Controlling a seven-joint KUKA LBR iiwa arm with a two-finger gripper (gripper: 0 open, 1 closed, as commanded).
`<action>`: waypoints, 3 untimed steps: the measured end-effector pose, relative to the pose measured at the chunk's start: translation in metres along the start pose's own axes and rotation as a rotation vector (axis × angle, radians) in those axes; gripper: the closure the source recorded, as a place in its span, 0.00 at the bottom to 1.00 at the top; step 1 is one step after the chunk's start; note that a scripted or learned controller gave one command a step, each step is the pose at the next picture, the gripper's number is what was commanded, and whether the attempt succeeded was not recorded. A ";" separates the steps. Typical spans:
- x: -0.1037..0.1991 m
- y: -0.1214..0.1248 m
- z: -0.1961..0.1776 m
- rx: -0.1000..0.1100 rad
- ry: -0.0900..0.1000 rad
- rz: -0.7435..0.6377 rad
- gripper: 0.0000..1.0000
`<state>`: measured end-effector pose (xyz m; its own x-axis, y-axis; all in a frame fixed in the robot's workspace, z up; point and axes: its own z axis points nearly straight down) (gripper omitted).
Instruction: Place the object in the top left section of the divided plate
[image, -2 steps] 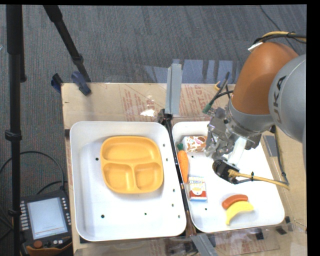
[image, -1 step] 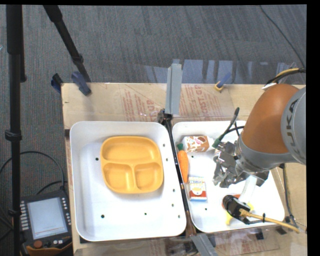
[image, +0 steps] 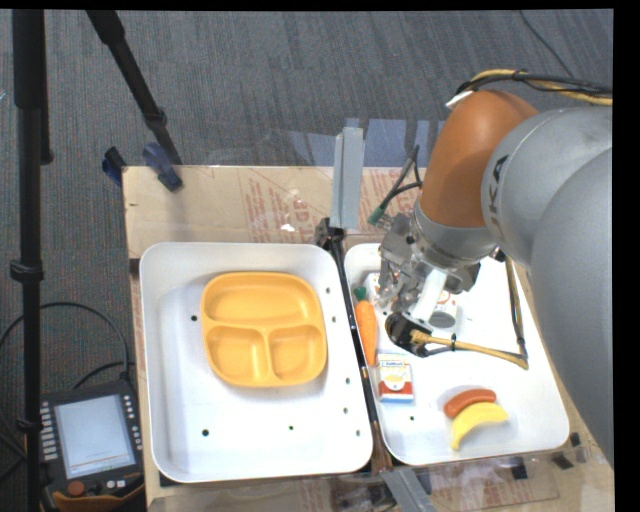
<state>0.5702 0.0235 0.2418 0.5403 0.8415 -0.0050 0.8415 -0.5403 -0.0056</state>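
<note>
Claw (image: 403, 300) is down in the right bin (image: 530, 400), well right of the yellow divided plate (image: 265, 328)!
Can't tell how wide it's spread or whether it grips anything; carrot (image: 367, 331) lies just right of the plate, small box (image: 395, 380), sausage (image: 469, 401) and banana (image: 474, 424) farther right.

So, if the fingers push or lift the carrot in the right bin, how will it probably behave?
The carrot looks long, round and tapered, so a sideways push may roll it or swing it in an arc. It lies against the right bin's left wall, which may hinder a grasp there. Its smooth surface suggests a rigid, light toy that might slip.
</note>
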 end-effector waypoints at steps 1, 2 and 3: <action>0.054 -0.027 0.024 0.001 0.000 -0.328 1.00; 0.043 0.024 0.014 -0.002 0.001 -0.454 1.00; -0.001 -0.036 -0.016 0.000 0.001 -0.389 1.00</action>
<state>0.5397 0.0425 0.2580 0.1811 0.9835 -0.0020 0.9834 -0.1811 -0.0071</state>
